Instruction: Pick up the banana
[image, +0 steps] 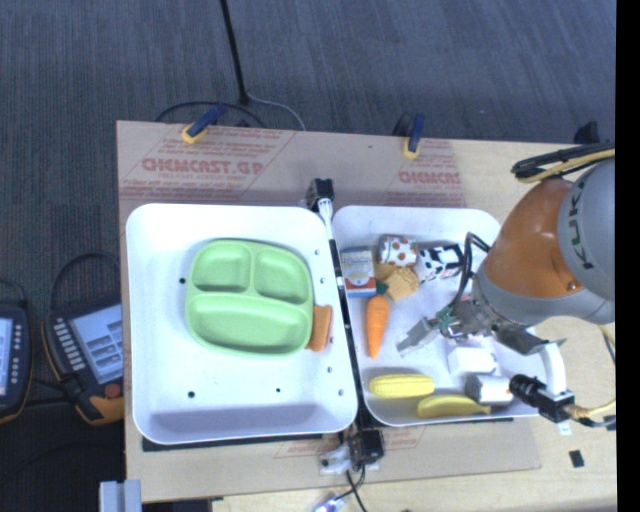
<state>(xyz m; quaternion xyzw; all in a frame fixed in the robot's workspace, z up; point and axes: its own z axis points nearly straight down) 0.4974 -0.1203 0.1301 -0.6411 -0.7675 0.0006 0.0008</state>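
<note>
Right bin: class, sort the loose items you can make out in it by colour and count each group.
Yellow: 2, the banana and the corn cob
Orange: 1, the carrot
Black and white: 1, the cow toy
Total: 4. Other small items by the arm are too unclear to sort.
</note>
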